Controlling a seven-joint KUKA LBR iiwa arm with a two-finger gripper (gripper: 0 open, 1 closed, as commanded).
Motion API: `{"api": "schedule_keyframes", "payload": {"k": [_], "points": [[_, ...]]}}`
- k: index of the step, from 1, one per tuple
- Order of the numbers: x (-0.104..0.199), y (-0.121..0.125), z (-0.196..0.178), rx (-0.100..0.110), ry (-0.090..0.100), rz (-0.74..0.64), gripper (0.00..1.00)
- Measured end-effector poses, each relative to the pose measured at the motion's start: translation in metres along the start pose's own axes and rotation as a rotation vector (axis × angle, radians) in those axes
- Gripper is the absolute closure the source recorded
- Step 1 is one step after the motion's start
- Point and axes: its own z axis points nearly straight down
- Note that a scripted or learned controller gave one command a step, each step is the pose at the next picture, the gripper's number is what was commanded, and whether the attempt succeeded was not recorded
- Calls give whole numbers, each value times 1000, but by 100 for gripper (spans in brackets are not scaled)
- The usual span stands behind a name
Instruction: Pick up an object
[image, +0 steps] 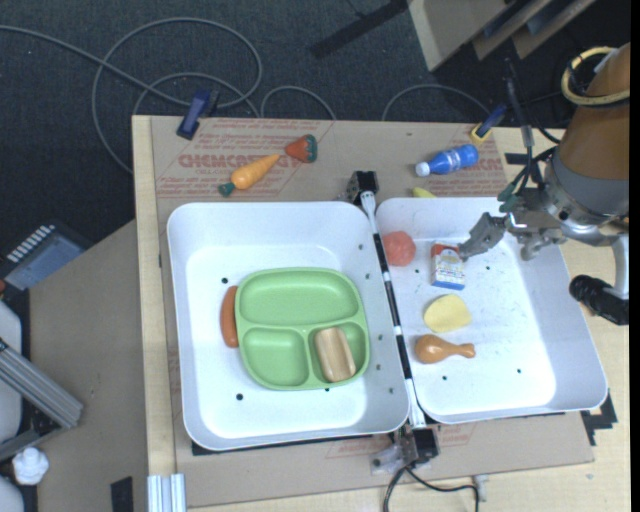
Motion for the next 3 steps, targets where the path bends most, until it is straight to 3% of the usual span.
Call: {"api": "schedule_keyframes", "payload": {"k": [2,3], "points": [[8,-8,158,3,1,1,0],[16,-17,162,2,1,1,0]]}}
